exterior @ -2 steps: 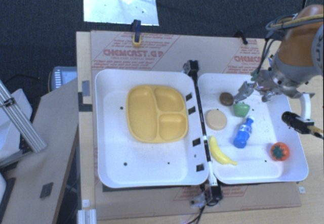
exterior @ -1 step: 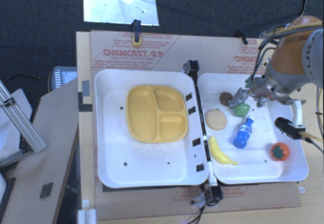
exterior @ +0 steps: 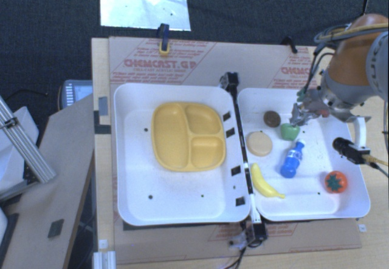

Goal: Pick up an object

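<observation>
Gripper (exterior: 299, 117) sits right of centre in the frame, low over the right bin (exterior: 358, 198), tip directly above the green object (exterior: 290, 132). Can't tell from this angle whether it's released or clenched, or whether it has the green piece; they overlap in view, nothing more.

Judgement: green object is the likely pick target, since the arm is lined up over it.

Layout in the right bin:
- brown ball (exterior: 271, 119) just left of the green object, near but apart
- tan disc (exterior: 260, 143) below-left of it
- blue bottle (exterior: 292, 160) lying tilted just below the green object, close
- banana (exterior: 264, 181) along the lower-left, near the divider wall
- orange-red fruit (exterior: 335, 182) lower right, well apart from the rest

Left bin (exterior: 130, 201) holds the yellow divided tray (exterior: 188, 136), centred, with bare floor all round it.

Clearance: target is in the upper-middle of the bin, away from the walls, so the rim shouldn't interfere. The tight side is the bottle below and the ball to the left; a wide approach could nudge either. Open floor lies to the right of the target and in the bin's lower middle. A straight vertical lift looks cleanest.
</observation>
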Robot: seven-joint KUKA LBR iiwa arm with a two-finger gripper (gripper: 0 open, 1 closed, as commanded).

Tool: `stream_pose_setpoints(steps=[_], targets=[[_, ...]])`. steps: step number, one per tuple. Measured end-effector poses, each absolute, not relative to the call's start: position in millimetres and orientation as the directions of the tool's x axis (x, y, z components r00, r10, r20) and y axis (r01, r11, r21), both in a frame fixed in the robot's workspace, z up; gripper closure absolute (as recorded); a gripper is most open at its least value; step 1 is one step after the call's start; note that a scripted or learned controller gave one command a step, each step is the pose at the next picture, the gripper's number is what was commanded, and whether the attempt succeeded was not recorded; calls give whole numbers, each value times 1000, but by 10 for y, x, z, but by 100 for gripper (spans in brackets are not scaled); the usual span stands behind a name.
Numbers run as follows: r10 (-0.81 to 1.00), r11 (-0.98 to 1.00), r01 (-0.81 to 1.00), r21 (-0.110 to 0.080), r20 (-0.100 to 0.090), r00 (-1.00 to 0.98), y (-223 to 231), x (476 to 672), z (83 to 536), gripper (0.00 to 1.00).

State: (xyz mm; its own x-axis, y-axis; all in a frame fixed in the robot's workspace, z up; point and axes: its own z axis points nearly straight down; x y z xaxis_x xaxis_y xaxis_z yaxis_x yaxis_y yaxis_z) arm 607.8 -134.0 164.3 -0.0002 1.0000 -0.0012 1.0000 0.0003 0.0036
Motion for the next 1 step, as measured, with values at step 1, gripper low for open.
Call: stream_pose_setpoints(steps=[1], targets=[[1000,3,1000,6,-1,-3,-1342,6093,2183,100]])
